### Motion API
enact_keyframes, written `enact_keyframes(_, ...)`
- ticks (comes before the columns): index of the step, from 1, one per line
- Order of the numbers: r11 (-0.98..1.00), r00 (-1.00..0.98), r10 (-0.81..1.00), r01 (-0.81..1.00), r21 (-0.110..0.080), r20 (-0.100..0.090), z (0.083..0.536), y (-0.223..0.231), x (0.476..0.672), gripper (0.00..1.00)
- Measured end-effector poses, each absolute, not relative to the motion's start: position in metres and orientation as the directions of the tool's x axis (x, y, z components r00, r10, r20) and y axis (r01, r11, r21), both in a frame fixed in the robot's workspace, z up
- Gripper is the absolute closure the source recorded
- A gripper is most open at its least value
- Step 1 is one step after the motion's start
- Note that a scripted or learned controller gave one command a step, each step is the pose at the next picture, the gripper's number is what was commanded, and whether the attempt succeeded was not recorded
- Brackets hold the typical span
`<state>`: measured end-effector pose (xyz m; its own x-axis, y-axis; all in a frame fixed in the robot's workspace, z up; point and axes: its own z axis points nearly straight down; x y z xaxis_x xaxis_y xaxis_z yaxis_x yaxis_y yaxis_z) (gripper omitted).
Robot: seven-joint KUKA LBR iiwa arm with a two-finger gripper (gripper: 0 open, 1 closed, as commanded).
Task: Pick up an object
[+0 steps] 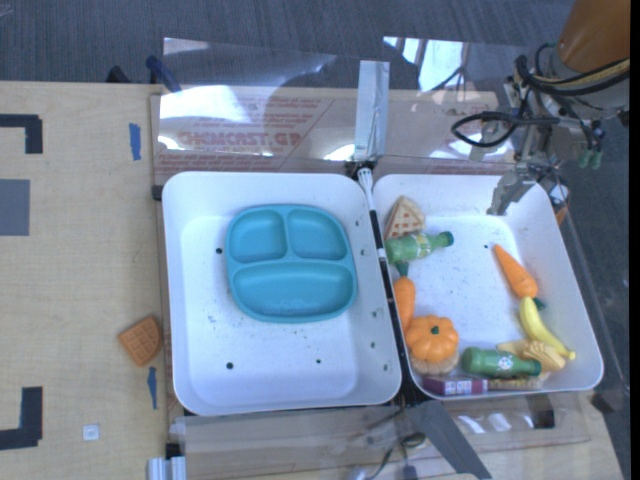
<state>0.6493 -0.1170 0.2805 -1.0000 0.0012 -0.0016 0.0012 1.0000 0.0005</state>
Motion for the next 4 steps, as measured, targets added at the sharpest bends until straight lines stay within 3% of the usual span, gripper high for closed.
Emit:
enact_keyframes(1,0.986,-0.986,0.166,0.166,0.001,0.006,0.179,-0.126,0.563,0.00)
enact_keyframes(2,0.980,-0.980,0.198,0.198,0.000,-0.001,0.092,-0.180,0.557,0.00)
enact_keyframes(3,0.981,-0.981,0.196,0.196,0.000,-0.003,0.101,-0.179,0.558,1.00)
enact_keyframes(4,0.981,-0.981,0.196,0.196,0.000,-0.002,0.100,-0.178,0.558,0.00)
